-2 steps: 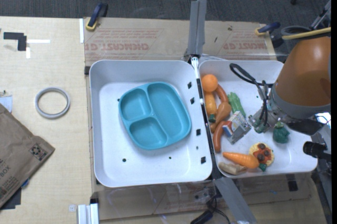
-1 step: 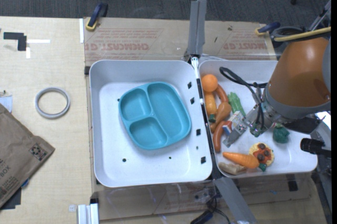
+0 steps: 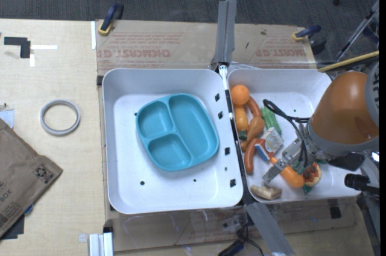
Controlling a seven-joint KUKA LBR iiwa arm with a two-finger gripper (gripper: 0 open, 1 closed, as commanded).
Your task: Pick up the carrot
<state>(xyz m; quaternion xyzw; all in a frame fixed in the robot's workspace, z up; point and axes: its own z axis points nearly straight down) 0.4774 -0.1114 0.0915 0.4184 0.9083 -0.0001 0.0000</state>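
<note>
- Far left, on the pale wood surface [image 3: 48,176]: a tape ring [image 3: 60,117], a brown cardboard box [image 3: 21,179], black tape marks.
- Left bin [image 3: 117,188]: a blue three-compartment plate [image 3: 177,131], nothing on it.
- Right bin [image 3: 319,92], crowded with toy food: an orange [image 3: 240,94], a sausage [image 3: 249,155], a green piece, a mushroom-like item [image 3: 266,192].
- Carrot [image 3: 291,176]: low in the right bin, directly beside the gripper [image 3: 272,171].
- Jaws: low among the clutter near the carrot; how far apart they stand, cannot tell. No grip on anything visible.
- Risk (judgement): neighbours press close, so the jaws may catch the sausage or wrapper instead, or nudge the carrot aside.
- Room: dark carpet beyond, a blue clamp [image 3: 111,17] on the cardboard backing.
</note>
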